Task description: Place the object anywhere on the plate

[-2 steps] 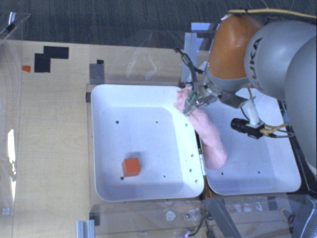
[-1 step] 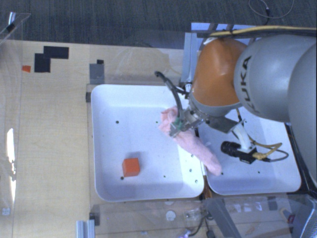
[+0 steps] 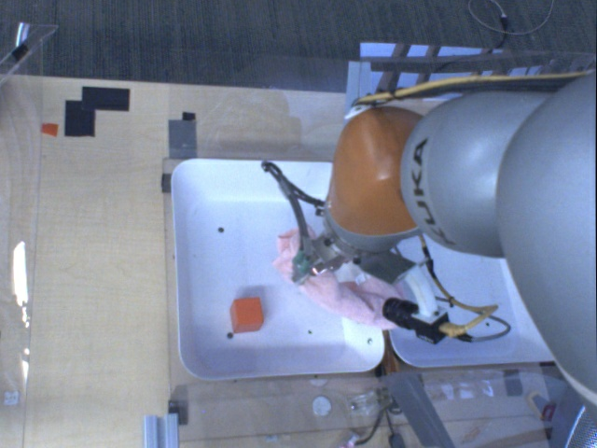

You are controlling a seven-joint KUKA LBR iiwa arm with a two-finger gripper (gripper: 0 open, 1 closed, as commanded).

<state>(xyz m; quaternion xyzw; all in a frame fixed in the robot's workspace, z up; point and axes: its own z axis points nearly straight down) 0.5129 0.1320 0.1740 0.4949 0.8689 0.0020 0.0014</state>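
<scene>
In the left bin (image 3: pixel 201 250), toward its near-left part, a small orange block (image 3: pixel 247 315) sat flat on the white floor, touching nothing. To its right, near the middle of the same bin, lay a pale pink plate (image 3: pixel 322 287), partly hidden under the arm's wrist. The pincer (image 3: pixel 306 267) hung over the plate's left part, and from where I stood I could not tell how it was set; nothing showed gripped in it. So the block lay down and to the left of the pincer, near it but apart, and the plate lay almost straight beneath. By my reckoning the block was not yet on the plate, and the coming move turned on a short reach leftward and toward the bin's near wall. The block looked squarish, with no long axis to favour.
</scene>
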